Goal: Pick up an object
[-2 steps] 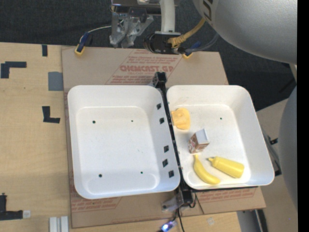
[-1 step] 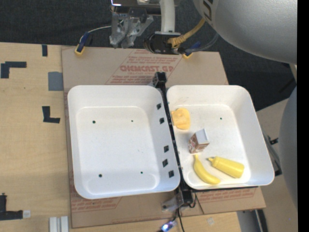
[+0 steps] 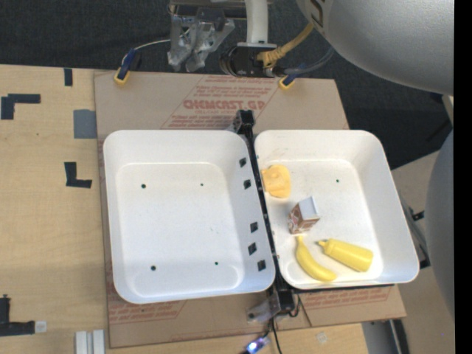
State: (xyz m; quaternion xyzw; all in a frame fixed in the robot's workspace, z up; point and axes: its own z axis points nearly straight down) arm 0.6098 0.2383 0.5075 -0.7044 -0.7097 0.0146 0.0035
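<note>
Hovering gripper, well above bins

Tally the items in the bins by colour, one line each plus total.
Yellow: 3 (round lump, banana, bottle)
Brown and white: 1 (small carton)
Total: 4, all in the right bin

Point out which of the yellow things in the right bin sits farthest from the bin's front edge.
The round pale-yellow lump, alone near the divider. The banana and the mustard bottle lie by the front edge.
</note>
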